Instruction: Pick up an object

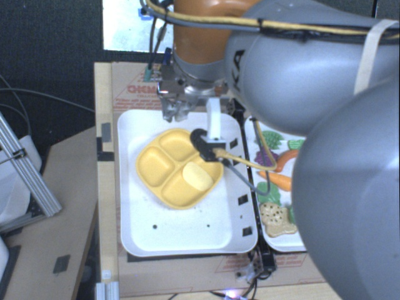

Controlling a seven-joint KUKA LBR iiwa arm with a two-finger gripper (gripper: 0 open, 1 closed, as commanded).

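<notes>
Lying in left bin (187, 230): yellow plate (159, 164)

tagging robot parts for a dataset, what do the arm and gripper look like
The arm is bulky, with smooth rounded grey shells and an orange band above the wrist. A yellow cable runs across it. The gripper is small, of dull grey metal.

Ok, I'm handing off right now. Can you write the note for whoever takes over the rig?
Gripper: low over the far end of the left bin, beside the far rim of the yellow divided plate; no object seen in it.
Plate lies in the left bin, with a pale yellow piece in one compartment.
Right bin: orange carrot, speckled biscuit.
Done: nothing picked yet.
Left: grasp and lift one object.
</notes>
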